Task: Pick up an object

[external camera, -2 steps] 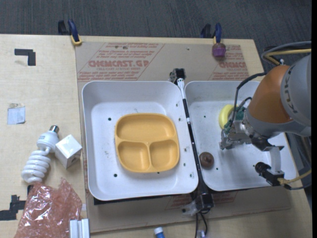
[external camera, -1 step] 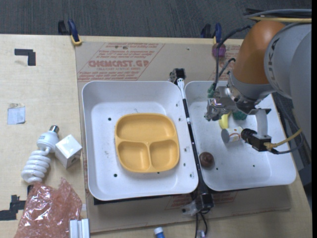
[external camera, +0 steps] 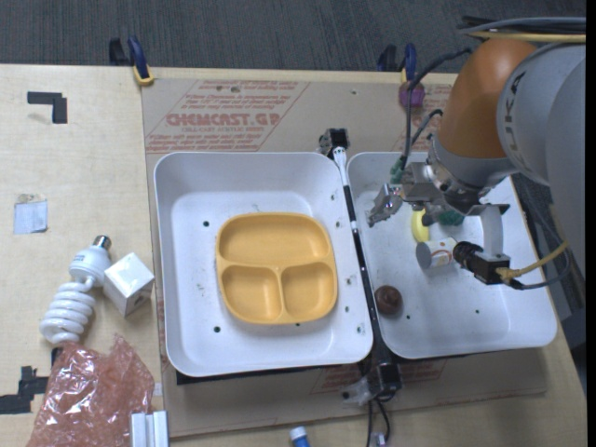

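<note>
Your grey arm (external camera: pixel 521 110), orange-banded, reaches in from the right over the right bin (external camera: pixel 466 329), and its end effector (external camera: pixel 430 220) hangs low among small objects there; you cannot tell whether it grips anything. The left bin (external camera: pixel 186 250) holds a yellow divided tray (external camera: pixel 277 268). A small brown object (external camera: pixel 387 298) lies near the right bin's left wall, with a yellow-and-white piece (external camera: pixel 434 246) just below the end effector.

Both bins white: left bin (external camera: pixel 182 250), right bin (external camera: pixel 521 329). Divided tray (external camera: pixel 277 266) in left bin: yellow-orange. Small round object (external camera: pixel 387 298) at right bin's left edge: dark brown. Arm (external camera: pixel 521 91) grey, orange band. Bench (external camera: pixel 65 184) light tan; sheet (external camera: pixel 233 115) under bins has red print. Spiral bulb (external camera: pixel 70 301) white, cube (external camera: pixel 128 282) white, crumpled wrap (external camera: pixel 88 394) reddish-pink.
</note>
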